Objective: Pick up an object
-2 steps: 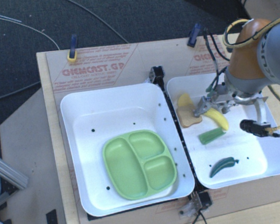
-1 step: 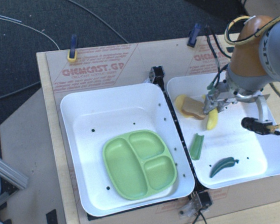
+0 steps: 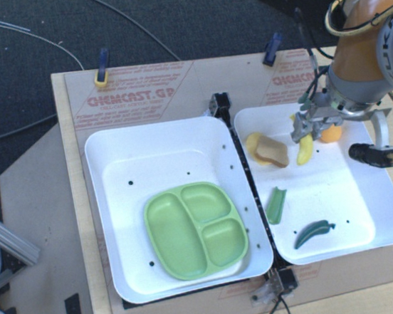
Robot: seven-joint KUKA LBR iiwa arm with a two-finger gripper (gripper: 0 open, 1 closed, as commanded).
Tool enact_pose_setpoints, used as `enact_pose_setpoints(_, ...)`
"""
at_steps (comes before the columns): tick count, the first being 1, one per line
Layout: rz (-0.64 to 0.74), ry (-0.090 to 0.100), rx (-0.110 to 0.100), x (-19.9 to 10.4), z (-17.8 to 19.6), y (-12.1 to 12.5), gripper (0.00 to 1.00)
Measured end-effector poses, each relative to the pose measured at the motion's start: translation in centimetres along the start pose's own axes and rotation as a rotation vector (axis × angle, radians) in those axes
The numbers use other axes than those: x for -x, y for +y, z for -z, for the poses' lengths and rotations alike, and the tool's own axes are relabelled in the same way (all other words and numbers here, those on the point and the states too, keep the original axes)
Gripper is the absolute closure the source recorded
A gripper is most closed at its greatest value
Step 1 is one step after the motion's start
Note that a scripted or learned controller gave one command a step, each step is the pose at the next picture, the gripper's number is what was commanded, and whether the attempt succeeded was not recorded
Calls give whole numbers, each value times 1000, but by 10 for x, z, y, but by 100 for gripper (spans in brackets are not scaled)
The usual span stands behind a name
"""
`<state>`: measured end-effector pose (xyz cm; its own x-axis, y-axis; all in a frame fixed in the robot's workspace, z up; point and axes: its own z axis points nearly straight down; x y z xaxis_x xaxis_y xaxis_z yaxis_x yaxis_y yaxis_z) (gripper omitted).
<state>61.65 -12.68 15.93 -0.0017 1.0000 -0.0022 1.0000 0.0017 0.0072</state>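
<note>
Camera view, left to right: the left bin holds a green divided plate lying flat toward its 5 o'clock corner. A black clamp sits at 12 o'clock on the seam between the bins.

In the right bin, a tan piece of bread lies at about 10 o'clock, with a small yellow lump touching its left side. A light green stick lies near the left wall at roughly 8 o'clock, and a dark green pepper lies at 6 o'clock.

At 12 o'clock in that bin the gripper hangs over a yellow banana, which is tilted and just right of the bread. The fingers sit at the banana's upper end, but whether they are spread or clamped on it cannot be told. An orange fruit lies just right of the gripper.
</note>
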Motion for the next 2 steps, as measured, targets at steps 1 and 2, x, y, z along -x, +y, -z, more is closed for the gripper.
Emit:
enact_pose_setpoints(1, 0, 0, 0, 0, 47, 2, 100)
enact_pose_setpoints(2, 4, 3, -3, -60, 59, 2, 100)
